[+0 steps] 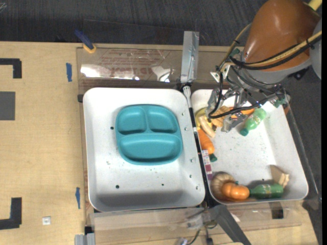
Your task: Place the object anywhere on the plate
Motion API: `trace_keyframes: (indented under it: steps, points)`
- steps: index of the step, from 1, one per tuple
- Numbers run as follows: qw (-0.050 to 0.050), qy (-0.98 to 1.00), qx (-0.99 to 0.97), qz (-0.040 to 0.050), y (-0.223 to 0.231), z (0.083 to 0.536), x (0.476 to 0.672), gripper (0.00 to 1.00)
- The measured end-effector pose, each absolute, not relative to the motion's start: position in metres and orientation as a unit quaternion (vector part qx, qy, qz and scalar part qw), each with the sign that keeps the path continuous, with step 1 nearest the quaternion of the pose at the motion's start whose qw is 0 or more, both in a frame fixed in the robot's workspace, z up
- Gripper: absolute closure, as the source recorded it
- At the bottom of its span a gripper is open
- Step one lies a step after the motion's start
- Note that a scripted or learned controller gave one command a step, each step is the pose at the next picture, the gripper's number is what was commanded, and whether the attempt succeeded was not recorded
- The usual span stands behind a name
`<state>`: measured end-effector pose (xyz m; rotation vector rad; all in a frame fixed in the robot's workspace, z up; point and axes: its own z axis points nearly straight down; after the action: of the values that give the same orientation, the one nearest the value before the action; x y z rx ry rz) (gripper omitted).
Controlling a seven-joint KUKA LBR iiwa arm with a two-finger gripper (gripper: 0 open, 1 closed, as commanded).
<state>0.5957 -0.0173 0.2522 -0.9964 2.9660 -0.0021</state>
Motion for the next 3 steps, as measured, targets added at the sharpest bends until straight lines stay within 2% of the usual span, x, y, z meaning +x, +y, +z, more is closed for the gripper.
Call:
trace_keyframes:
  steps: [1, 2, 3]
  points:
    - [0.009, 0.946, -0.324, -0.0009, 0.035, 0.326, 0.611, 1.00]
    - [0.007, 0.951, -0.310, 0.0003, 0.084, 0.354, 0.614, 1.00]
    - [0.002, 0.945, -0.327, 0.0009, 0.109, 0.324, 0.582, 1.00]
